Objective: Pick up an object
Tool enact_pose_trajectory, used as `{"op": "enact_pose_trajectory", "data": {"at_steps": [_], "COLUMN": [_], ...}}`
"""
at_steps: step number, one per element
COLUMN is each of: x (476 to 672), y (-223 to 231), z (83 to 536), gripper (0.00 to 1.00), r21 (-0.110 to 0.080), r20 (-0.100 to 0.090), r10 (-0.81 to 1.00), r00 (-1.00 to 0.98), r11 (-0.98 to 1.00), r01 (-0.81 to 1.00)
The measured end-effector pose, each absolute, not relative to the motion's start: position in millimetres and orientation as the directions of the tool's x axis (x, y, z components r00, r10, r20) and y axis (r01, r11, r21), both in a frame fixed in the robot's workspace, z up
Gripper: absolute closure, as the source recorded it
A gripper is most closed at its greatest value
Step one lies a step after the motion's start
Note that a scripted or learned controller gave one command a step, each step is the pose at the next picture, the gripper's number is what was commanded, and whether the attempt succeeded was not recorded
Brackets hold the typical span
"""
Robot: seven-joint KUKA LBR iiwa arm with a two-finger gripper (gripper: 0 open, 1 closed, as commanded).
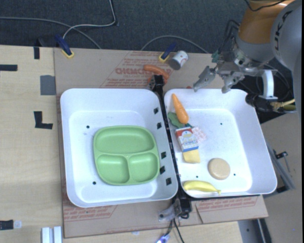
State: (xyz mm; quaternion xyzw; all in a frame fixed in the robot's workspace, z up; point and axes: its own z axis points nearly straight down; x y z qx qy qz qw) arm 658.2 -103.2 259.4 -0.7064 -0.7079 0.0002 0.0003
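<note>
My gripper (213, 84) hangs open above the far rim of the right bin (243, 135), its two fingers spread, with nothing between them. In that bin lie an orange carrot (179, 108) with a green piece at its lower end, a small printed packet (188, 137), a yellow block (192, 157), a tan round cookie (219, 168) and a yellow banana (200, 187) at the near edge. All of these sit below and to the left of the gripper.
The left bin (76, 115) holds a green divided plate (125, 154). On the cardboard behind the bins rest an orange object (156, 69), blue-and-yellow clamps (65, 46) and a small grey cylinder (178, 59). Cables run across the dark back area.
</note>
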Motion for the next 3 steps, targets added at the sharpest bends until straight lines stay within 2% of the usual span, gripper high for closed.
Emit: {"op": "enact_pose_trajectory", "data": {"at_steps": [1,2,3], "x": [667.6,668.8,669.1], "y": [-73,-105,-104], "z": [183,86,96], "gripper": [0.0,0.0,1.0], "r21": [-0.003,0.001,0.002], "r20": [0.0,-0.001,-0.001], "r10": [1.0,1.0,1.0], "r00": [-0.001,-0.001,-0.001], "r11": [0.001,0.001,0.001], "r01": [1.0,1.0,1.0]}}
